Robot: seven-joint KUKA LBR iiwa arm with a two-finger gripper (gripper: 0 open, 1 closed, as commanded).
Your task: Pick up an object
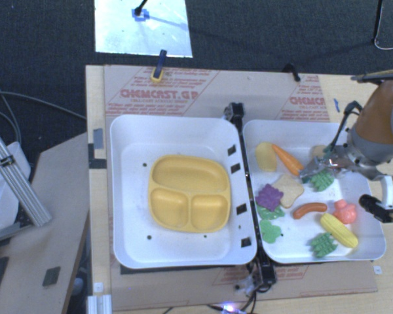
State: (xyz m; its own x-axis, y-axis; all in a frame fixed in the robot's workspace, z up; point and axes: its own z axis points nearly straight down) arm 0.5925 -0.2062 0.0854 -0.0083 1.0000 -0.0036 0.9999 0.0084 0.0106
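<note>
The right bin (373, 244) holds several toy foods: a pale yellow block (266, 156), an orange carrot (288, 160), a bread slice (290, 190), purple grapes (270, 195), a red sausage (309, 209), a pink piece (345, 212), a yellow corn cob (338, 231) and green pieces (322, 244). My gripper (313, 170) reaches in from the right and sits low over the bin's upper middle. Its tip is right at a green leafy piece (323, 181), just right of the carrot. I see nothing lifted.
The left bin (128, 142) carries a yellow divided plate (188, 193). A black clip bar (239, 169) runs between the two bins. The arm's grey and orange body (380, 126) hangs over the right bin's far right corner.
</note>
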